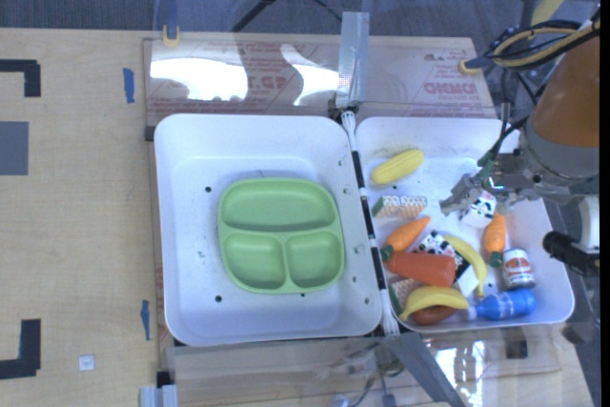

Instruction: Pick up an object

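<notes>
Nearest the camera, along the front of the right bin (558,308), a blue bottle (505,305), a banana (435,300), a red block (421,267) and a small can (518,268) are lying crowded together, with two carrots (405,234) just behind them. The left bin (181,205) is holding a green divided plate (281,234). Farther back, the arm (567,110) is reaching in from the right with its wrist bending down over the right bin, its end effector (474,195) hanging above the toys, whether spread or closed I cannot tell, and a corn cob (396,166) is lying beyond it.
</notes>
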Robot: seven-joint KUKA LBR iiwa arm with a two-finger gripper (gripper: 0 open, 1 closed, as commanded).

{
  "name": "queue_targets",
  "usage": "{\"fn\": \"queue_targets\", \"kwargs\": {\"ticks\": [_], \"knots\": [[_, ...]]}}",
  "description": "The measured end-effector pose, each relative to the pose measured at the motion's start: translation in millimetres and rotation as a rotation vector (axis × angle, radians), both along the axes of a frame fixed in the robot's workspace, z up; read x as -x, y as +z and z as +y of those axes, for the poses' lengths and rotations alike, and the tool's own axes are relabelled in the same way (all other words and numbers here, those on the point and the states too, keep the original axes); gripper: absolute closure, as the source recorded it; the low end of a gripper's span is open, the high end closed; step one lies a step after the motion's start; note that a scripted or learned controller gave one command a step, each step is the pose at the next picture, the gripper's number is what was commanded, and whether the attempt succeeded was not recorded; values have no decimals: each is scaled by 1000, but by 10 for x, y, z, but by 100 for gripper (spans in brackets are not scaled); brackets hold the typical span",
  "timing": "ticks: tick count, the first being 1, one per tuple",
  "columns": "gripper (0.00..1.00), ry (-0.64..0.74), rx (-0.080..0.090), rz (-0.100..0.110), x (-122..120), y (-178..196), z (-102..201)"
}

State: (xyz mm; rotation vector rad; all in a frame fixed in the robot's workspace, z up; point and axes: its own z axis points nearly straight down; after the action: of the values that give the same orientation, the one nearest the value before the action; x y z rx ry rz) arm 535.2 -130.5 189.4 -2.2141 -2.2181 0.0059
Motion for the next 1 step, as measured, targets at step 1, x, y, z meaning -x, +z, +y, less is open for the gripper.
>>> {"fn": "queue_targets", "kwargs": {"ticks": [1], "knots": [[0, 170, -11, -1, 215, -960, -816]]}}
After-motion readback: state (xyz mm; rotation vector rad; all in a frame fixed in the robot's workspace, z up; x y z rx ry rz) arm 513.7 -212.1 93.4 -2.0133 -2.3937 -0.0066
